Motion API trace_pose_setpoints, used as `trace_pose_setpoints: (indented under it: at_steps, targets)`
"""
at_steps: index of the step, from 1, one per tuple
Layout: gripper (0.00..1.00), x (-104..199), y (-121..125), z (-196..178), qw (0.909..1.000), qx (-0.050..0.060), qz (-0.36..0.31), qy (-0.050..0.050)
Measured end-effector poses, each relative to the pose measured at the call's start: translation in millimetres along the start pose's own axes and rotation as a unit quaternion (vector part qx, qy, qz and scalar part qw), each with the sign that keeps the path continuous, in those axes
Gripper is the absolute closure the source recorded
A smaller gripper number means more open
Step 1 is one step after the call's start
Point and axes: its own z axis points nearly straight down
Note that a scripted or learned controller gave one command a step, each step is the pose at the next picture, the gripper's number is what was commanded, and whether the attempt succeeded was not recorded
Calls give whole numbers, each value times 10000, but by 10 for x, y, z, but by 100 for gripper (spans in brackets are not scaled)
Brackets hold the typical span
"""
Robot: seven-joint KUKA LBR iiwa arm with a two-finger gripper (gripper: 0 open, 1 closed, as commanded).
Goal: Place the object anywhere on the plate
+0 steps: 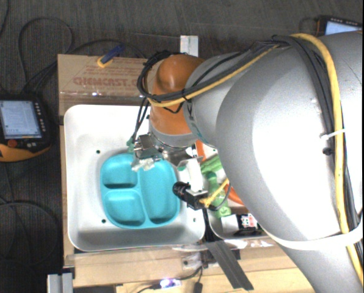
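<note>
Dark carpet floor, trailing cables, cardboard sheet

Arm over plate's right edge

Bench — 2 white bins side by side, cardboard-topped.

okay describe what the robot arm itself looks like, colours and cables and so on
The arm is a bulky, rounded, light grey casing with a glossy orange band above the wrist. Black cables and one yellow cable run along it, held by a white tie. More black cable loops around the orange section.
</note>
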Motion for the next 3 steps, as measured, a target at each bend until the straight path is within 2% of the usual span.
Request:
trace_pose_setpoints:
  at_steps: [1, 2, 3]
  targets:
    - [100, -349, 702, -396, 9947, -15, -1024, -8]
    - [100, -7, -102, 146, 9910, 8, -1340, 20]
    - [100, 710, -38, -119, 9910, -7, -1338, 19]
